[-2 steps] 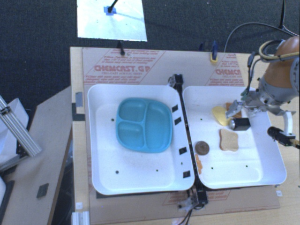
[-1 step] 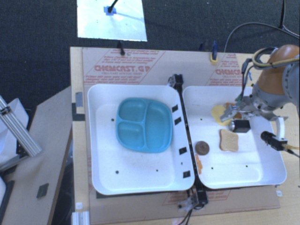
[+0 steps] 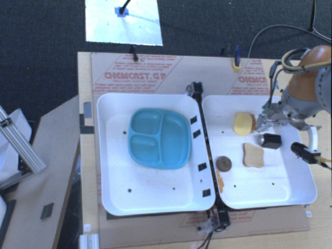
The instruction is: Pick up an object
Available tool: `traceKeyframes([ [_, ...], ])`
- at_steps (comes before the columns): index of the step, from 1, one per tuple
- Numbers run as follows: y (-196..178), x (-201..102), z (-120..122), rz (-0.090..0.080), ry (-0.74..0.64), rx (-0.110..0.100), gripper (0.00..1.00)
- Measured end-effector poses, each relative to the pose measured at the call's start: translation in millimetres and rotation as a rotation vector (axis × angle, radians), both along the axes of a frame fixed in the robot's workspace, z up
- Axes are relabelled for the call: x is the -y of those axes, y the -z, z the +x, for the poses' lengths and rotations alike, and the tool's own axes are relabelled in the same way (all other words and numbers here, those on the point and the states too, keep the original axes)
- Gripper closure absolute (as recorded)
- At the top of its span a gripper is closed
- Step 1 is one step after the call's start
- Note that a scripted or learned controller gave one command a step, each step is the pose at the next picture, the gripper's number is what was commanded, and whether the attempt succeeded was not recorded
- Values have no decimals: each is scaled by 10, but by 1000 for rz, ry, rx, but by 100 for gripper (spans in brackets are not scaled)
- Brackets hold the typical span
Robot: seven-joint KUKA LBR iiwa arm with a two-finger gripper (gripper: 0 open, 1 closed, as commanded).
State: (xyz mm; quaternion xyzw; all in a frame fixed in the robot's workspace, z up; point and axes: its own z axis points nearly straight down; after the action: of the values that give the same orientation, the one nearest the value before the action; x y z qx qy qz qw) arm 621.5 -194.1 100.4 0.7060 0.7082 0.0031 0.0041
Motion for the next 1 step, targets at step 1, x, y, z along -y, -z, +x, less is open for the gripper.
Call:
traceKeyframes([
  [1, -625, 81, 24, -2, 2, -2, 100],
])
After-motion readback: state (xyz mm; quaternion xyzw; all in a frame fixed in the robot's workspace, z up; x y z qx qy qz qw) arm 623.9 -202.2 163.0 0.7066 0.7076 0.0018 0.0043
